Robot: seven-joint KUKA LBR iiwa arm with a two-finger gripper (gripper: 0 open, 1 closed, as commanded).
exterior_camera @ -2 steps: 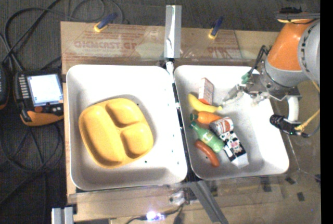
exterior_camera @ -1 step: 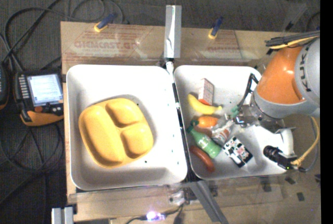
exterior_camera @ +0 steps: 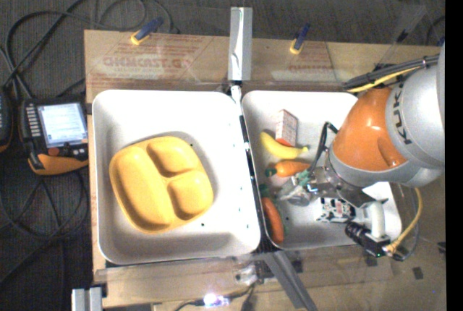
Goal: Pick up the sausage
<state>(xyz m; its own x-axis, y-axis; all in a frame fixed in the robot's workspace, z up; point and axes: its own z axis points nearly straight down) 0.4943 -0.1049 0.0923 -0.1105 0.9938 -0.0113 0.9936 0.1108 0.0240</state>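
nearest the camera, at the right bin's (exterior_camera: 329, 243) front-left corner, the sausage (exterior_camera: 273, 220) is lying lengthwise along the wall. just beyond and rightward, the gripper (exterior_camera: 304, 185) is hovering; its opening is hidden, nothing visibly held.

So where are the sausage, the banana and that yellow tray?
sausage (exterior_camera: 273, 220): camera view, middle of its reddish body.
banana (exterior_camera: 278, 147): camera view, middle of its curve.
yellow tray (exterior_camera: 163, 181): camera view, central divider.

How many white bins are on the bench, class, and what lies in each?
2. The left bin holds a yellow tray. The right bin holds a banana, carrot, sausage and small box; the arm may hide more.
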